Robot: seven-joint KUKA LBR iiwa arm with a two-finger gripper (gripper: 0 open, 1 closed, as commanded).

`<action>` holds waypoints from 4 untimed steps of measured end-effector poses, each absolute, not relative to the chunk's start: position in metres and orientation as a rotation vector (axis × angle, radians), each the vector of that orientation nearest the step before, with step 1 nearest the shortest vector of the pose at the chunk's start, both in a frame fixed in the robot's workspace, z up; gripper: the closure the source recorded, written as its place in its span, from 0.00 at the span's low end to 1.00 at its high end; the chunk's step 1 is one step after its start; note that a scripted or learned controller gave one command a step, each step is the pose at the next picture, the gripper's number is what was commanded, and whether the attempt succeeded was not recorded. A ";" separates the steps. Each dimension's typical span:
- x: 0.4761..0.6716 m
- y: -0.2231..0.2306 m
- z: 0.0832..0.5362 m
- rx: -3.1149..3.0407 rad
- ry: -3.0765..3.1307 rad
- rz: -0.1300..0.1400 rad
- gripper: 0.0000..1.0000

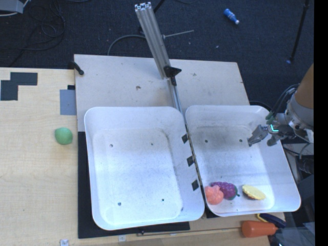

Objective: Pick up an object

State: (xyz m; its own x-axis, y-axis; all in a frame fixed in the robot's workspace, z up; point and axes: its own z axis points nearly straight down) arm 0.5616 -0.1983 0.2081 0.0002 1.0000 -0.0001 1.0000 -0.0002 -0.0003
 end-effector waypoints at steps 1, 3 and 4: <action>0.562 -0.198 0.208 -2.221 -2.221 0.000 0.00; 0.561 -0.200 0.093 -2.218 -2.219 0.004 0.00; 0.562 -0.202 0.105 -2.222 -2.220 0.001 1.00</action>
State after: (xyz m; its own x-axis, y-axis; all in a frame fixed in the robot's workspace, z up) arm 0.5618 -0.2015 0.1054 0.0007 1.0000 -0.0002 1.0000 -0.0007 -0.0005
